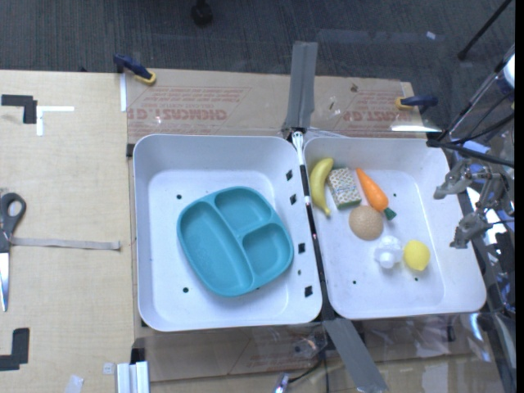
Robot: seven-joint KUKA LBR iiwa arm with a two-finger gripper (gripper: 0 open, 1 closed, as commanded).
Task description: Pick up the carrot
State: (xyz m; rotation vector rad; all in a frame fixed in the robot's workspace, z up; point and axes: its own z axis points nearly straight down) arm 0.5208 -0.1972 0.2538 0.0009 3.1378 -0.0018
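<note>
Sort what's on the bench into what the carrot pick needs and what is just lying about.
Needed:
carrot, in the right bin
gripper, at that bin's right edge

Lying about:
banana
sponge
brown ball
lemon
small white thing
blue divided plate, in the left bin
scissors

Orange carrot (374,191), slanted, right bin
</note>
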